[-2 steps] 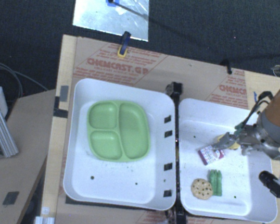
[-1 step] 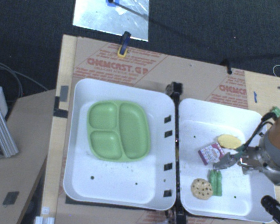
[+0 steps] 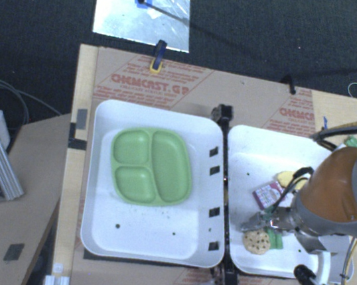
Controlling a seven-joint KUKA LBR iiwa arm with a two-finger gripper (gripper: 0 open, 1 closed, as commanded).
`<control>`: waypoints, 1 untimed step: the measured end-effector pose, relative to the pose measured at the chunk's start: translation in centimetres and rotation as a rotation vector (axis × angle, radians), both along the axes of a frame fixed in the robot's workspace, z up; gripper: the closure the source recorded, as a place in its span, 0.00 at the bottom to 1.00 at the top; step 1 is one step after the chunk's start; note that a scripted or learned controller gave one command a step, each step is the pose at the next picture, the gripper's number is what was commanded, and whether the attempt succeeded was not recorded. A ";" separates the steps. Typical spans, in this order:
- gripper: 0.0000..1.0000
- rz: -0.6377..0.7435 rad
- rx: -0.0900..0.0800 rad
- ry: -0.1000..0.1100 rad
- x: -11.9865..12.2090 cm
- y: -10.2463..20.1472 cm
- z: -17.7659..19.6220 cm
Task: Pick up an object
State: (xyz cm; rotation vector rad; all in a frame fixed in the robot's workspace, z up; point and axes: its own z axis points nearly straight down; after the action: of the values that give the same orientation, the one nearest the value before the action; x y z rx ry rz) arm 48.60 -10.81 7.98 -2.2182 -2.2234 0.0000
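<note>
Right bin, near edge: a round cookie lies flat, with a green item touching its right side.
Gripper: low over the right bin, just above the cookie; I cannot tell how it is set, or whether it grips anything.
Arm: covers the right bin's right side.
Purple packet: mid-bin, beside a yellow item.
Left bin: a green divided plate sits at its centre.

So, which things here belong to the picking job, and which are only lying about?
Job: gripper, cookie, purple packet, yellow item, right bin.
Lying about: green divided plate, left bin, yellow clamp.
</note>
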 end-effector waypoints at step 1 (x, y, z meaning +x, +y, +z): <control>1.00 -0.003 -0.002 -0.005 0.2 -0.3 1.5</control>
State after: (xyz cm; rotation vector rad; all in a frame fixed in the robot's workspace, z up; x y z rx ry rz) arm 48.80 -11.06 9.53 -2.2253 -2.2237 -0.0036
